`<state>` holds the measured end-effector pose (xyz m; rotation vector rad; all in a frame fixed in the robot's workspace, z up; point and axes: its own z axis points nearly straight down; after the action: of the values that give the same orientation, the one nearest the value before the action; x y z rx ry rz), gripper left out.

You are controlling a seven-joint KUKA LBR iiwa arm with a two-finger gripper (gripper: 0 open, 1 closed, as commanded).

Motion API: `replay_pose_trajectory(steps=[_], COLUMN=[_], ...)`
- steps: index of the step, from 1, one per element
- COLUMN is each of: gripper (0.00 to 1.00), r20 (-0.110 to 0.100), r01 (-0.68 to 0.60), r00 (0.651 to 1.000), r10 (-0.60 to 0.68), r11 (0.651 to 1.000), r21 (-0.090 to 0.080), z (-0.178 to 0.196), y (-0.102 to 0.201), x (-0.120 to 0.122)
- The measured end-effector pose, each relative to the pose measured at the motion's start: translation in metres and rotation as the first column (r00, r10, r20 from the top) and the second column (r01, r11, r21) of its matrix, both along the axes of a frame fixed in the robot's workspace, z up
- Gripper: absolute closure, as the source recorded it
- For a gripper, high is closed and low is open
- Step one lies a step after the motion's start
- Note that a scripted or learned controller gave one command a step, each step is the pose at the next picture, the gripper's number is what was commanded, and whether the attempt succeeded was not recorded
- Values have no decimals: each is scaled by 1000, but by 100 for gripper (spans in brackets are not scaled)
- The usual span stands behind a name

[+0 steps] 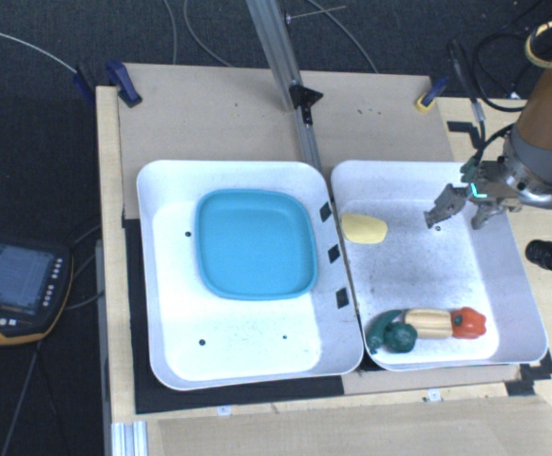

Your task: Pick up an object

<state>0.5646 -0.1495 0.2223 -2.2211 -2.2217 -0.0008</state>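
Nearest the camera, along the near wall of the right bin (504, 255), there's a little row of toys: a green lump (391, 335), a tan stick-shaped piece (429, 323) and a red bit (468, 323), all touching or nearly so. Further back, a yellow piece (364, 228) lies alone by the bin's left wall. The left bin (166, 283) holds a blue tray (255, 243). At the far right, the end effector (461, 210) hangs above the right bin with fingers spread wide, holding nothing. Looks like the approach stage to me: it needs to pick a target, move over it and drop down.
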Motion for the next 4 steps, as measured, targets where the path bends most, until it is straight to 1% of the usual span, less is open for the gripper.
replay_pose_trajectory(steps=[1, 2, 3, 4], gripper=[0, 0, 0, 0], r20=[0, -5, -3, -2], r01=[0, 0, 0, 0], r00=[1000, 1000, 1000, 1000], r10=[0, 0, 0, 0], r11=[1000, 1000, 1000, 1000], r21=[0, 0, 0, 0], z=[0, -63, -105, -128], y=[0, 3, 5, 5], x=[0, -1, -4, -5])
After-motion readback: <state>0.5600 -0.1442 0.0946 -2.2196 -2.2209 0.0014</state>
